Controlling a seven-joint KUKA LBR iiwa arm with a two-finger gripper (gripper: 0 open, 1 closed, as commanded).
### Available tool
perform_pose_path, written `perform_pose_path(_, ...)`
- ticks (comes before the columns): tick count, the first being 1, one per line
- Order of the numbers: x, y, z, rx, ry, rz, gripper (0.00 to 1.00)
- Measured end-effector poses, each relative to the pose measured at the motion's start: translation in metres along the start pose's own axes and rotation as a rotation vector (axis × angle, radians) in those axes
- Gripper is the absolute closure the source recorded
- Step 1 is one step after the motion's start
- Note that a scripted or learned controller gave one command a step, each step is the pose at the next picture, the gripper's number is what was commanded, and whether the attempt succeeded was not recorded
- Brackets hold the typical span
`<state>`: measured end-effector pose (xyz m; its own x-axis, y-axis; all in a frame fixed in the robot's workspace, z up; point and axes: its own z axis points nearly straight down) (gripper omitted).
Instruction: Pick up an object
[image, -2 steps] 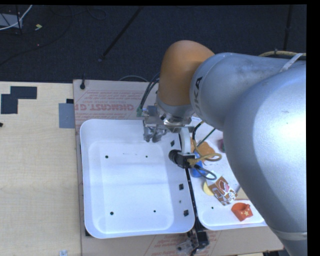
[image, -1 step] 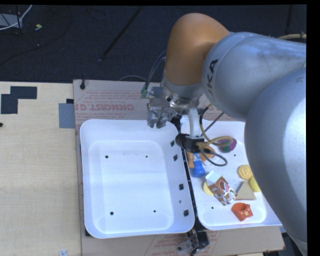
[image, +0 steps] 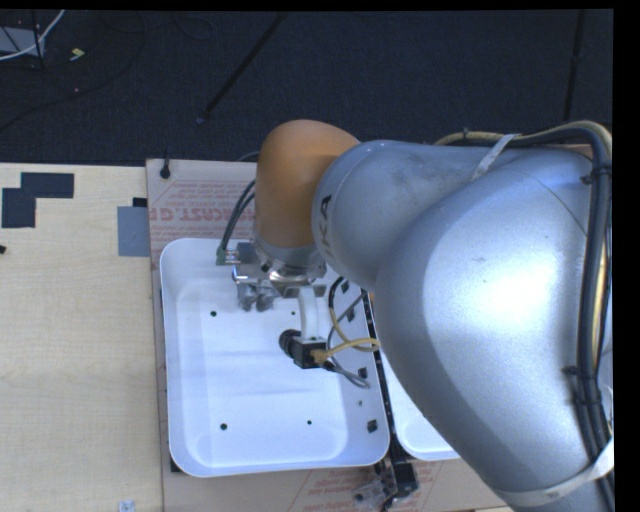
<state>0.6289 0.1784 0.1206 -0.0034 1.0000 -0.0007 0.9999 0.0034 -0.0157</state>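
Two shallow white bins of smooth, glossy plastic with rounded corners and raised rims are seen side by side. The left bin (image: 175, 400) is shown almost whole, and its flat floor is marked by a few small dark dots (image: 223, 427). Of the right bin (image: 425, 445), a curved strip of the near rim is exposed below the arm. Both bins are set on a brown, cardboard-like sheet (image: 195, 205) printed with red lettering. This sheet is laid on a pale, wood-grained tabletop (image: 70, 350) on which flat dark rectangular patches (image: 132, 230) are fixed.

The arm (image: 480, 300) is made up of broad, rounded grey segments with a dull metallic sheen. It is reached in from the right, across the right bin. It ends in a smooth, domed orange band (image: 290, 180), below which the wrist is pointed downward. The gripper (image: 258, 296), a cluster of small metal parts, is held over the far part of the left bin, near its middle. Whether the gripper is wide or narrow cannot be told, and nothing is seen held in it. Where the object to be picked up lies cannot be told.
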Motion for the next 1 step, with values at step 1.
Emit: perform_pose_path(1,-0.0072,-0.0790,-0.1620,-0.026,0.007,0.001,1.00)
